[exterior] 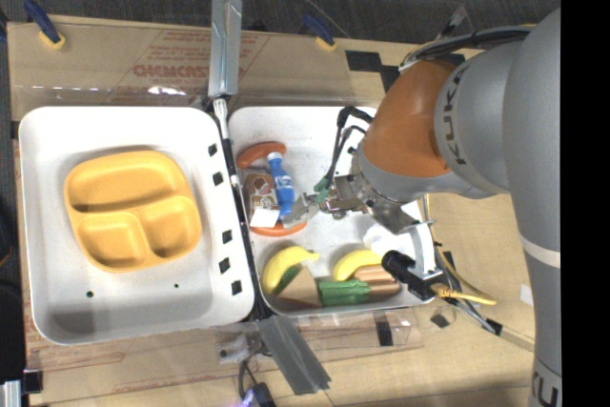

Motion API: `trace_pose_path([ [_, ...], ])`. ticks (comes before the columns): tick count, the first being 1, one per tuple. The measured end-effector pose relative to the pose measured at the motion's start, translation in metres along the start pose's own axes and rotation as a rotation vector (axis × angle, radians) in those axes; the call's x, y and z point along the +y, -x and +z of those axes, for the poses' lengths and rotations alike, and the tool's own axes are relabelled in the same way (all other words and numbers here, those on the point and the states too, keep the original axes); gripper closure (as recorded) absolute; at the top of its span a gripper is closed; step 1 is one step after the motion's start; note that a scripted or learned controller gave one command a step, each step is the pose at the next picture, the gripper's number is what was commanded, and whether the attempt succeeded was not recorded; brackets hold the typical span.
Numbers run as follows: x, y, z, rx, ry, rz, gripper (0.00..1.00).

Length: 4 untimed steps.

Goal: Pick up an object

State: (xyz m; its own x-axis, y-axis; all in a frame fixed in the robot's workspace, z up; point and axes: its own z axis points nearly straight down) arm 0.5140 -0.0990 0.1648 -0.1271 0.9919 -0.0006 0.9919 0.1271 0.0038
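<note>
Gripper (pixel 313 201) hovers open just right of the upright blue bottle (pixel 280 183) in the right bin (pixel 303 121).

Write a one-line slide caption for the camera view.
KUKA arm's gripper reaches into the right bin beside bananas and packaged items, while a yellow divided tray sits in the left bin.
</note>
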Motion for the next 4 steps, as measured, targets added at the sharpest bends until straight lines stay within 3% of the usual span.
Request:
trace_pose_path([
  [1, 0.035, 0.002, 0.051, 0.001, -0.008, -0.056, 0.0],
  [2, 0.033, 0.001, 0.073, 0.002, -0.004, -0.118, 0.0],
  [3, 0.034, 0.001, 0.064, 0.001, -0.004, -0.122, 1.0],
  [4, 0.034, 0.001, 0.064, 0.001, -0.004, -0.122, 0.0],
])
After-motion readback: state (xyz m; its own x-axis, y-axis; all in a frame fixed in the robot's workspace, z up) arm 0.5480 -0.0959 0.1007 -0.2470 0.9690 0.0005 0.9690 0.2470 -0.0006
